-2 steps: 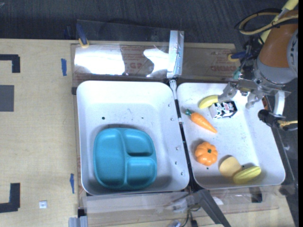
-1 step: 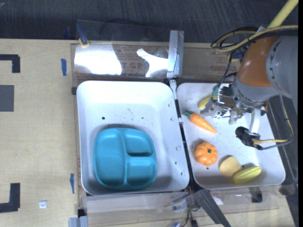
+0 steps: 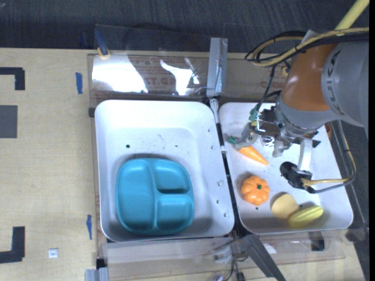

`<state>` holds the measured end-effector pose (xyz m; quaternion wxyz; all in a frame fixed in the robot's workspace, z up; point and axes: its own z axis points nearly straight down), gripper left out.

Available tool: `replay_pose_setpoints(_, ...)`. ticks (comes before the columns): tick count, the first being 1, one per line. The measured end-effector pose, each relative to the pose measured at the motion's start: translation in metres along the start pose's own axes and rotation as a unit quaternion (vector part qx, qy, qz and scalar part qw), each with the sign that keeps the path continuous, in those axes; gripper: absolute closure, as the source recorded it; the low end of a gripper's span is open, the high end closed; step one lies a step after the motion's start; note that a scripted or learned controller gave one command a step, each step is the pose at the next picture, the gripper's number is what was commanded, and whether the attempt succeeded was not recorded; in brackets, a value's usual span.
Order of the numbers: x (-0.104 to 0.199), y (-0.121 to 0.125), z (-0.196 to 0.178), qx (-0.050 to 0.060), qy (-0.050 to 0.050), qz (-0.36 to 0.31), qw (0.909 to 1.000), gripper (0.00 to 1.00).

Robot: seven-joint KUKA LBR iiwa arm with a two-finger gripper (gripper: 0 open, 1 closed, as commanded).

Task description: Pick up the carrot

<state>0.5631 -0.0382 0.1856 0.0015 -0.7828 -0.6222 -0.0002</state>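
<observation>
Camera view: carrot (image 3: 254, 154) in right bin (image 3: 340, 215), upper-left part, long axis slanting from upper left to lower right. Gripper (image 3: 280, 145) hovers just right of it, slightly above in frame. Grip state: cannot tell. Nothing visibly held. Judgement: short shift left needed, then descent.

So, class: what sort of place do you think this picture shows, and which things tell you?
Probably a robotics lab test bench, not a kitchen. A grey robot arm with an orange band reaches over two shallow white plastic bins, and cables trail from it. The small orange carrot looks like a toy.
</observation>
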Motion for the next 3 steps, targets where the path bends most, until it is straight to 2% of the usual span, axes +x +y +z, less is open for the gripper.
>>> replay_pose_setpoints(1, -0.052, 0.017, 0.098, -0.003, -0.001, -0.112, 0.9937, 0.00)
replay_pose_setpoints(2, -0.052, 0.018, 0.087, -0.005, -0.001, -0.111, 0.9938, 1.00)
replay_pose_setpoints(3, -0.059, -0.041, -0.001, -0.003, -0.001, -0.093, 0.9957, 1.00)
